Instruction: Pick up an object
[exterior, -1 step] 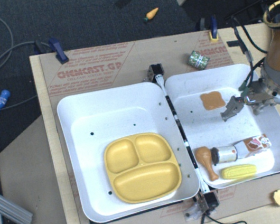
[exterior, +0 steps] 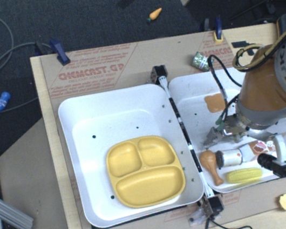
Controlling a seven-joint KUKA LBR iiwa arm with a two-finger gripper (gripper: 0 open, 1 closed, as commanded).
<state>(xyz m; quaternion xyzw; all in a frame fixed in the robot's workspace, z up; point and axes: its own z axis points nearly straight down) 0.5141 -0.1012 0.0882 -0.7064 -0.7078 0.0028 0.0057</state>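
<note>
Here the pincer (exterior: 224, 131) sits low in the right bin (exterior: 193, 88), whether its tips are apart or together cannot be told. Nearest candidates lie just below it: a white cylinder (exterior: 232, 157) with its long axis running left-right, a corn cob (exterior: 245, 175) lying parallel just beyond that, and a tan drumstick-like piece (exterior: 211, 166) down-left. Nothing visibly held. Yellow tray (exterior: 144, 170) is well off to the pincer's left, in the other bin (exterior: 78, 122).
</note>
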